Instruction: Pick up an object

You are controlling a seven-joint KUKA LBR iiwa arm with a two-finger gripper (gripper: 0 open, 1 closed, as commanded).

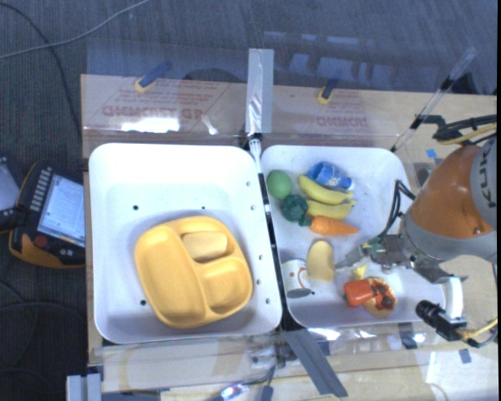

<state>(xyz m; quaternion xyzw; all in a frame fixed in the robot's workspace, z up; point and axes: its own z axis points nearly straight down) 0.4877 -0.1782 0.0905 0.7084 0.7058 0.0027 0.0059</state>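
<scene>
Two shallow white bins sit side by side on the bench. The left bin (108, 215) carries a yellow divided tray (194, 270) with a tan block (205, 244) in its upper compartment.

The right bin (376, 161) serves as landmark. Along its left wall lies a green fruit (278, 183), with a dark green broccoli piece (296, 209) just below it. Toward the bin's far wall rests a blue item (329, 175), touching a banana (326, 194); an orange carrot (334, 226) lies just beneath the banana. Near the bin's centre stands a pale yellow pear-shaped piece (320, 260), and a red-orange object (369, 294) lies near the near wall.

The gripper (374, 253) hangs over the bin's right half, above the red-orange object; whether its claw is spread or closed cannot be told.
</scene>
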